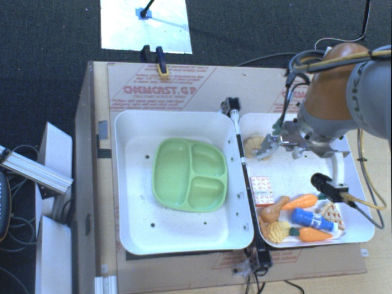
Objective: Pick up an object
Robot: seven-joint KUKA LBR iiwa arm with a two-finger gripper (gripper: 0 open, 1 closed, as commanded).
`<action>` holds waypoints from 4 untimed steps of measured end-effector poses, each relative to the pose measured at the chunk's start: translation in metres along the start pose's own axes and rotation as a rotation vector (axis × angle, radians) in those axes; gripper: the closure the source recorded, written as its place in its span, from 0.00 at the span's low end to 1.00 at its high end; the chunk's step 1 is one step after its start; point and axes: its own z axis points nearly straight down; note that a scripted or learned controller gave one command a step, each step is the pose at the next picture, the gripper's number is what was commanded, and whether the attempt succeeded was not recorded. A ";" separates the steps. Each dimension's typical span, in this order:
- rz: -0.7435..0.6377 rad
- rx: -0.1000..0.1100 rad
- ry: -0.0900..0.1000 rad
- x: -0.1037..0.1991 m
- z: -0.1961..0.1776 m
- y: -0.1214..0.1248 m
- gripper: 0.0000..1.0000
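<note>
Two shallow white bins [131, 182] on cardboard-topped bench, metal two-finger gripper [264, 148] low beside pale beige lumpy toy [252, 143], claw state unclear; reach phase, closing and lifting likely next.

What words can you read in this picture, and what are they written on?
"CHEMCAST GP" in red letters on the brown protective paper covering the bench board, behind the left white bin.
The smaller red print lines above and below that name are too blurred to read.
More red print on the same paper near the grey arm is partly hidden and unreadable.
The small white card with red squares in the right white bin is too small to read.
</note>
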 end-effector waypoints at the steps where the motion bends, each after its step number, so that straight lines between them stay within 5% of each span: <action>1: 0.004 0.007 -0.002 -0.036 0.094 0.002 0.00; 2: 0.001 0.002 -0.002 -0.056 0.101 0.062 0.00; 3: 0.001 0.046 -0.009 -0.038 0.104 0.087 0.00; 4: 0.001 0.044 -0.010 -0.038 0.104 0.087 0.00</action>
